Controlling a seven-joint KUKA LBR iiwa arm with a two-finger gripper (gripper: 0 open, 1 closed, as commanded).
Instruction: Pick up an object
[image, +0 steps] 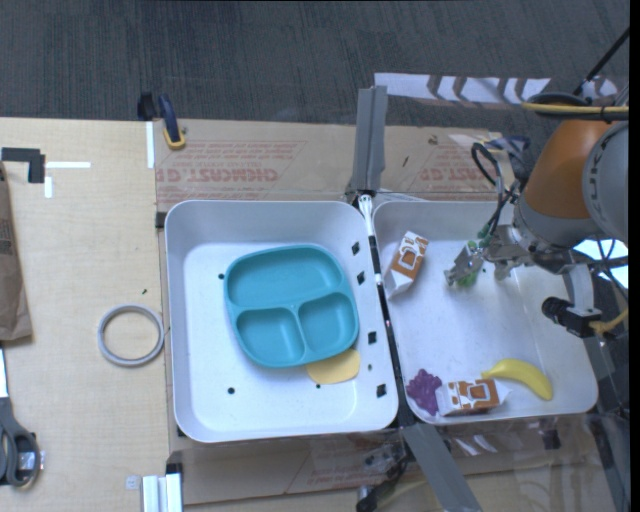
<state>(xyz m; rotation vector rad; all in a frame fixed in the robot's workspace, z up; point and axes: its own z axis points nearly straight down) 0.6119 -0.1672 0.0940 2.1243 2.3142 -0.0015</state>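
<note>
Cartons (408, 262) — orange-white, print unreadable — lie near the gripper (463, 270); its opening cannot be told.

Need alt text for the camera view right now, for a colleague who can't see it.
The gripper hangs over the right bin, which holds two cartons, a banana and purple grapes. The left bin holds a blue divided plate.

You could make out red lettering on the cardboard sheet (255, 160) lying on the bench beyond the bins, well left of the tool (462, 272), but it was upside down and unreadable.
</note>
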